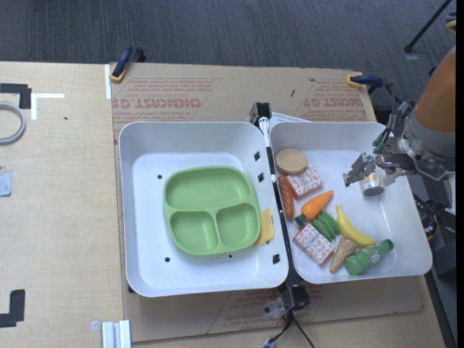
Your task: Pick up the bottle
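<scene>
**Hand over the right bin, bottle crowded in a corner**

Hovering above the far-right part of the right bin, well apart from the bottle. Released or clenched: cannot tell at this angle. Nothing visibly gripped.

Green bottle lying on its side in the near-right corner of that bin, cap toward the right wall, close against a cone on its left, with a banana just beyond.

Likely troubles, judged from this layout:
- Closing on the cone or banana along with the bottle, for lack of space on that side.
- Pinching across a round, smooth body and squirting it away toward the wall.
- Striking the bin's sloped wall or rim on the way down, given how near the corner the bottle sits.
- Nudging the packet and green vegetable nearby and reshuffling the pile.

Elsewhere in the right bin: a carrot, a sausage, a round biscuit. In the left bin, a green divided plate.

Underneath, printed cardboard clamped with blue clips onto a pale wooden desk. Beyond that, dark grey carpet.
</scene>
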### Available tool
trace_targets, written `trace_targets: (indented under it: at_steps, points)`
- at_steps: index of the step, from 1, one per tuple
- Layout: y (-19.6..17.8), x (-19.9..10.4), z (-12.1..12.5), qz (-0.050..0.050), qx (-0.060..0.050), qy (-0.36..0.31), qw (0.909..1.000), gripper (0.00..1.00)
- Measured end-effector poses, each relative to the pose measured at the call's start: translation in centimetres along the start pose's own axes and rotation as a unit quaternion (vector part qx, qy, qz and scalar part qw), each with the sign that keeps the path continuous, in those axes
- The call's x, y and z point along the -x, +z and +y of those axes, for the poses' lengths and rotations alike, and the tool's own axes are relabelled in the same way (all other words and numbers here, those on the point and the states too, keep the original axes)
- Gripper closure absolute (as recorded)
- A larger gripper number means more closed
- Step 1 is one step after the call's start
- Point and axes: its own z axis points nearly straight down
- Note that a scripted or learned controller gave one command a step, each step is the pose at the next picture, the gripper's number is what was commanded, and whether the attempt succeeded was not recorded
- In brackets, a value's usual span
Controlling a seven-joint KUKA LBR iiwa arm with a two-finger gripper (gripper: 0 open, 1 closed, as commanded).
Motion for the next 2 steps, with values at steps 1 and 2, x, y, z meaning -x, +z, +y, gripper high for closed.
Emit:
trace_targets:
  at_steps: [1, 2]
  points:
    - [-1.0, 0.0, 0.1, 0.000, 0.000, 0.000, 1.0000, 1.00]
    - [-5.0, 3.8, -5.3, -0.001, 0.001, 0.006, 1.0000, 1.00]
